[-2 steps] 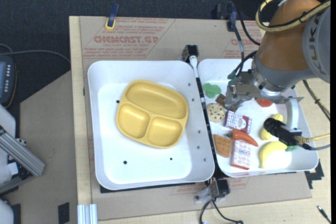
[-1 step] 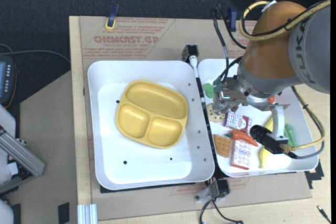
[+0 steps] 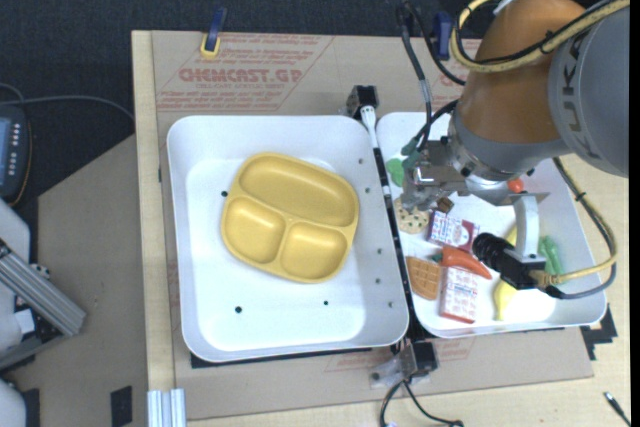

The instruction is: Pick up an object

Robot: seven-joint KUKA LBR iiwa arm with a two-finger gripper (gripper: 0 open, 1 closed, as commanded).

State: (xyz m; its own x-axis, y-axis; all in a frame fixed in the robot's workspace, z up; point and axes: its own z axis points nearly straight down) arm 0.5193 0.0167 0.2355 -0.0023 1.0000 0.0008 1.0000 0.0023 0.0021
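Camera view: your arm (image 3: 530, 75) leans in from the right, wrist low over the right bin's (image 3: 585, 310) back-left corner, so this reads as the descent to grasp. I cannot tell the gripper's (image 3: 428, 177) state. Small items (image 3: 455, 260) lie just beside it; choose one. A yellow tray (image 3: 290, 215) fills the left bin (image 3: 190, 235).

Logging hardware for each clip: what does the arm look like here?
The arm is grey and rounded, with a broad orange band above the wrist. Yellow and black cables loop around it. The end effector is metallic grey and partly hidden.
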